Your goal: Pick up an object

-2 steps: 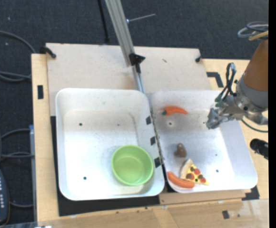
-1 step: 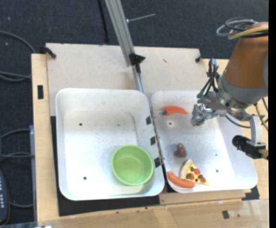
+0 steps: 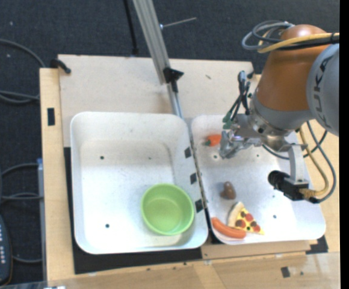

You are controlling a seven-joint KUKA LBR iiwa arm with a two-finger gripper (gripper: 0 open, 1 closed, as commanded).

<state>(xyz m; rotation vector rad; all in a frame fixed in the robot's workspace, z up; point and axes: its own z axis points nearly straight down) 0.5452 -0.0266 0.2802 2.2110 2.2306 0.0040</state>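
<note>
My gripper (image 3: 227,149) hangs over the upper left part of the right bin (image 3: 295,218), just right of a small orange object (image 3: 213,140) lying near the bin's left wall. A small brown object (image 3: 228,190) sits lower in the same bin. Near the bin's front edge lies a toy pizza slice (image 3: 242,218) with an orange sausage-like piece (image 3: 227,229) beside it. A green bowl (image 3: 167,208) stands in the front right corner of the left bin (image 3: 102,161).
A slanted metal pole (image 3: 156,41) rises from between the bins at the back. The arm's black attachment (image 3: 289,184) and cables hang over the right bin's right side. The bench edge runs along the front.
</note>
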